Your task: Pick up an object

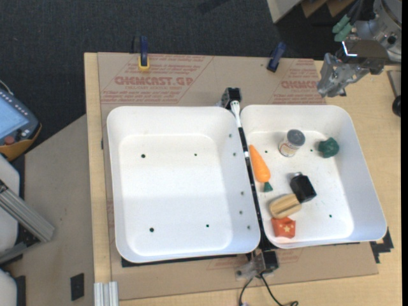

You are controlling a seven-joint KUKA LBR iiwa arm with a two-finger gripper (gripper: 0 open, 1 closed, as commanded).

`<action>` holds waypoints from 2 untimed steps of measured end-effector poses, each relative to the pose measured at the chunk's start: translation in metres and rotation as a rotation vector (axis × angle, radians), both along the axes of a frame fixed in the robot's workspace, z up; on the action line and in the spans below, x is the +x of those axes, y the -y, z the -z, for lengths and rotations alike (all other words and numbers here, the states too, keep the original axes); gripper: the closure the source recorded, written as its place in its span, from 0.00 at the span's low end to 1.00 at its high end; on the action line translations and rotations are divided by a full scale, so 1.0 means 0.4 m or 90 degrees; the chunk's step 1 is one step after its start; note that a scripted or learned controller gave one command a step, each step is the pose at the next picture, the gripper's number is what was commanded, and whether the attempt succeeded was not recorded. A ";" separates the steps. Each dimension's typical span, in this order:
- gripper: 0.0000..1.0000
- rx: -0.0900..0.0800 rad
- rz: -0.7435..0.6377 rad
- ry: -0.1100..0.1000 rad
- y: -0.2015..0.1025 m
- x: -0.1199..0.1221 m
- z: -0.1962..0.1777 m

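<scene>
Glossy white plastic bins [357, 164], cardboard base [166, 75]

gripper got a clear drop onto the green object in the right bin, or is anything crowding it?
Probably yes. The green object sits apart near the right bin's far right corner, nothing on top of it. The closest item, the small jar, stands clear to its left. The gripper hangs just beyond the bin's far edge.

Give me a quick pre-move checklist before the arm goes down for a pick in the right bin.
1. End effector above and outside the right bin, beyond its far rim: ok.
2. Nothing held: cannot tell.
3. Targets present: carrot, small jar, green lump, black block, tan piece, red piece: ok.
4. Isolated target: green lump stands apart: ok.
5. Clutter: black block touches tan piece; red piece close: not ok.
6. Carrot lies against the dividing wall: not ok.
</scene>
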State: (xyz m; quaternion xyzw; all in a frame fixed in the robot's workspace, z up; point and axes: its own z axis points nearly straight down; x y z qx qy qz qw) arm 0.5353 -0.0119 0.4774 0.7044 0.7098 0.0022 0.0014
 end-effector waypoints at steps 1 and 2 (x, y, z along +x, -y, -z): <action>1.00 0.000 0.000 -0.014 -0.166 -0.088 0.326; 1.00 0.002 -0.002 0.001 -0.350 -0.142 0.169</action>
